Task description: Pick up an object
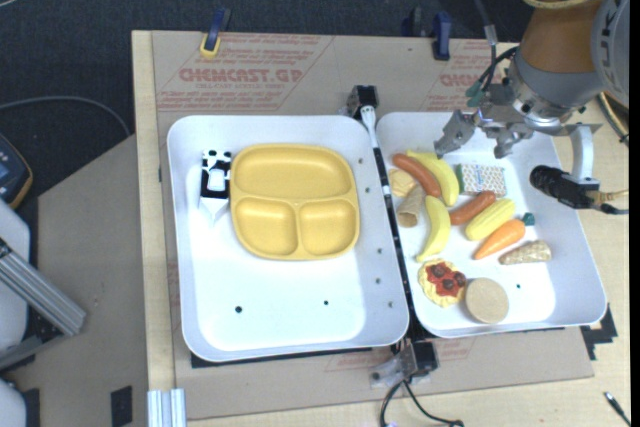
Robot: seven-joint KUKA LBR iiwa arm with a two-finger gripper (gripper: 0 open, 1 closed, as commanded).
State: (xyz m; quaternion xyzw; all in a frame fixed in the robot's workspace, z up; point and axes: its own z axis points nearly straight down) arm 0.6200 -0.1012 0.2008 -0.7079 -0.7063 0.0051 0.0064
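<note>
The right bin [575, 300] holds a heap of toy food: a red sausage [424, 174], a banana [436, 223], a blue-and-white packet [482, 178], an orange carrot [499, 237], a small pizza [443, 281] and a round biscuit [486, 300]. My gripper [479, 137] hangs over the back of this bin, just beyond the packet and the sausage. Its two fingers are spread apart, open, and nothing sits between them.
A yellow divided plate [296, 200] lies in the left bin [290, 315], with a small black-and-white object [215, 175] at its left. A second sausage [472, 208], a bread piece [525, 253] and a cone [410, 207] crowd the right bin. Clamps stand along the bench's back edge.
</note>
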